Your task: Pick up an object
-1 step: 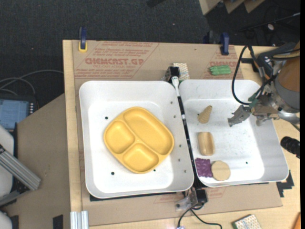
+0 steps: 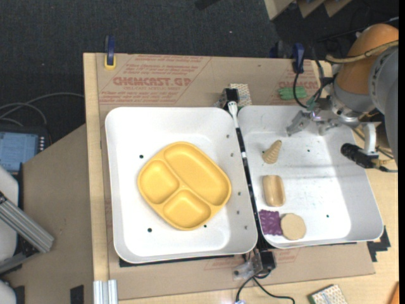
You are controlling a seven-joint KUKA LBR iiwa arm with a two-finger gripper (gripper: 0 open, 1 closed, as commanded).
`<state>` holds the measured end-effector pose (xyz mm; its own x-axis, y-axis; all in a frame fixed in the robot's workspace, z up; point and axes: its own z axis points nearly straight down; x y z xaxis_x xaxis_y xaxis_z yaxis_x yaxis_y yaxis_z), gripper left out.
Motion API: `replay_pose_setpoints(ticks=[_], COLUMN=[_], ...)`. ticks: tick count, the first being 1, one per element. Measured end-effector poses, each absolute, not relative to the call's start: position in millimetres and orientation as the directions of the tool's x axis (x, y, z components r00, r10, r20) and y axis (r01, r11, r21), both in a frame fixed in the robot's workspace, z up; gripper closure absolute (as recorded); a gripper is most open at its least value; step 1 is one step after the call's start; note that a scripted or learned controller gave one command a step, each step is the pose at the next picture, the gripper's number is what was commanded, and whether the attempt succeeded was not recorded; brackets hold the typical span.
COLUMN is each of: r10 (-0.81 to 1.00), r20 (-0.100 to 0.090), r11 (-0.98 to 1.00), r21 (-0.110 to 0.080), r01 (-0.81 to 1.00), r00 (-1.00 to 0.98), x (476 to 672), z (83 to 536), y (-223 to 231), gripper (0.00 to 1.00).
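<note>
1. Toward the upper right of the frame, the claw (image 2: 311, 121) hangs over the far edge of the right bin (image 2: 354, 201). Its grey fingers are spread apart with nothing between them, so it is released and carrying nothing.
2. Just below and left of the claw lies a small tan cone (image 2: 273, 151), apart from the fingers. It is the nearest candidate, which likely explains why the claw is poised on this side.
3. Further down the frame, along the right bin's left side, rest a tan oblong block (image 2: 273, 190), a purple lump (image 2: 269, 221) and a round tan disc (image 2: 293, 226); the lump and disc touch. All lie loose on the bin floor, open to a grasp from above.
4. Left of centre, the left bin (image 2: 126, 138) holds a yellow divided plate (image 2: 183, 184), lying flat and well apart from the claw.
5. Both bins sit side by side on the counter (image 2: 158, 81), so everything stays within the arm's reach.
</note>
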<state>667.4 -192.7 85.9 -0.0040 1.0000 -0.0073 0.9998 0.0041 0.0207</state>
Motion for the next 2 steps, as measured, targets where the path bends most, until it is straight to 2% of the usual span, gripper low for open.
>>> replay_pose_setpoints(ticks=[1,2], r10=[1.0,1.0], r20=[0.005,0.0], r11=[0.014,-0.004], r21=[0.012,-0.009], r01=[1.0,1.0], r00=[-0.014,0.004], x=[637.4,610.3], z=[193,82], y=[-51,-98], gripper=[0.0,0.0])
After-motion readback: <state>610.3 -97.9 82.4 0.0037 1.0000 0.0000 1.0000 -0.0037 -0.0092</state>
